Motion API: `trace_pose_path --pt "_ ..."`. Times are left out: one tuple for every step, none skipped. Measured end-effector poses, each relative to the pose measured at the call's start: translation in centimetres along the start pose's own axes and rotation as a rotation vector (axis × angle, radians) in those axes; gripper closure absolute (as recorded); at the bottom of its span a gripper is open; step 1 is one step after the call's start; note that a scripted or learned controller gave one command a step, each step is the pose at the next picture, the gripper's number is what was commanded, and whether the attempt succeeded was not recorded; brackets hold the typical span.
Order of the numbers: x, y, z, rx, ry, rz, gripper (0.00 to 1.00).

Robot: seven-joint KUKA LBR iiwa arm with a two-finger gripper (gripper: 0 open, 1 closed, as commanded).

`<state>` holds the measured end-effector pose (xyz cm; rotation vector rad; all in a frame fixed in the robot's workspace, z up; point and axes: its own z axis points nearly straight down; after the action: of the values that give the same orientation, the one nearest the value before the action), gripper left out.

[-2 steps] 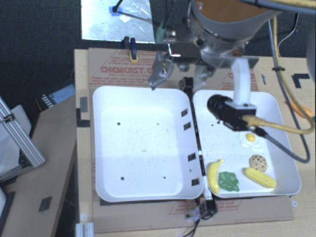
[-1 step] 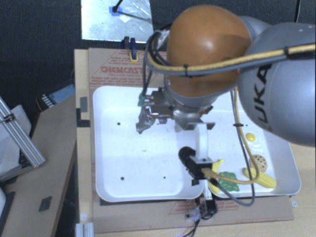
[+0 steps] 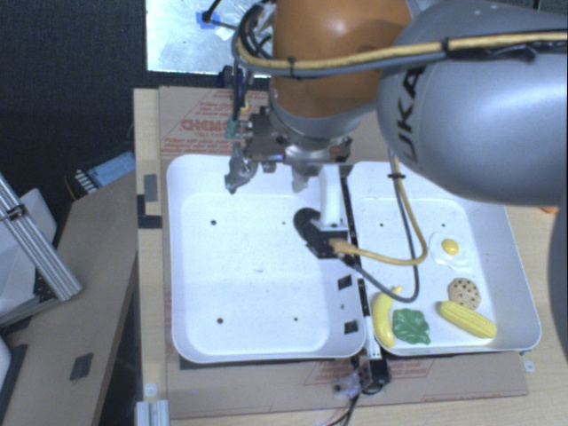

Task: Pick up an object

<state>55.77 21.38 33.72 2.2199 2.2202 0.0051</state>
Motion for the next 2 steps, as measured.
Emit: trace_pose_path --pt "2.19 -2.48 -18.26 -0.016 0.009 -0.007 0.00" --pt "2.13 -2.41 -18.32 -0.001 0.002 -0.006 1.00"
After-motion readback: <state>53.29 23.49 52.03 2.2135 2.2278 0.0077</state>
